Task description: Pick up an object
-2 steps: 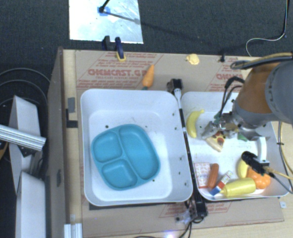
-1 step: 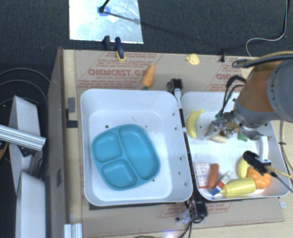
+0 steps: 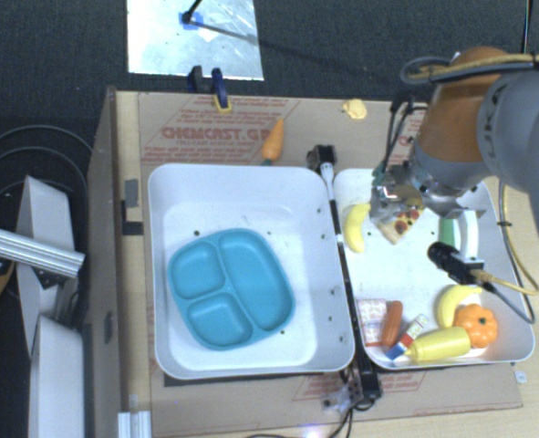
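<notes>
I read this as the reach-and-grasp step: the gripper (image 3: 392, 210) is down in the right bin (image 3: 515, 336), at that bin's upper left, directly over a small pale wedge-shaped thing that looks like a toy sandwich slice (image 3: 395, 230). I cannot tell how wide the jaws stand or whether they have hold of anything; the wrist hides them from my camera.

Just left of the slice, against the bin's left wall, lies a banana (image 3: 353, 226). If the slice is the target, the next move calls for closing squarely on it without nudging the banana, then a straight lift to check it comes away.

Along the bin's lower edge sit a little orange pumpkin (image 3: 476, 325), a yellow bottle (image 3: 438, 344), a sausage (image 3: 392, 322) and a patterned packet (image 3: 371, 315), well apart from the gripper. To the left of the right bin, the other bin (image 3: 182, 199) carries a blue divided tray (image 3: 230, 286). Both bins rest on a cardboard sheet (image 3: 214, 130); beyond it is dark carpet (image 3: 50, 53) with a shiny foil square (image 3: 196, 26).
</notes>
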`<action>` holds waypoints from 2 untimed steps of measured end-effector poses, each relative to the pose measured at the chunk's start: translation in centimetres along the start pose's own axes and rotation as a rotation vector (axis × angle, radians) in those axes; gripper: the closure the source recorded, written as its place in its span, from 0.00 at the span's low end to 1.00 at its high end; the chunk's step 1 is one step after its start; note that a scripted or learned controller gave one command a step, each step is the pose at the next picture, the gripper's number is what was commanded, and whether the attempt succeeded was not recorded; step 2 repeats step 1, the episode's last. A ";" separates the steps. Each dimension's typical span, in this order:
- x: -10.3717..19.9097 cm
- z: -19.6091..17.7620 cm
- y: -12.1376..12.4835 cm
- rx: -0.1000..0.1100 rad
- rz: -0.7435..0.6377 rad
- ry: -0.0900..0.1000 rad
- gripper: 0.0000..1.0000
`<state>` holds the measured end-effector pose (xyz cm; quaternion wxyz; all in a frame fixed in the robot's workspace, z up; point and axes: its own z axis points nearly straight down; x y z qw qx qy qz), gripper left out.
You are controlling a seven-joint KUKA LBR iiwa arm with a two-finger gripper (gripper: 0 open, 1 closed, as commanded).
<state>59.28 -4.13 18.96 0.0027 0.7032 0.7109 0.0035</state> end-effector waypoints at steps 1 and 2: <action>-1.0 0.5 1.4 0.006 0.006 -0.001 1.00; -1.0 0.5 1.4 0.006 0.006 -0.001 1.00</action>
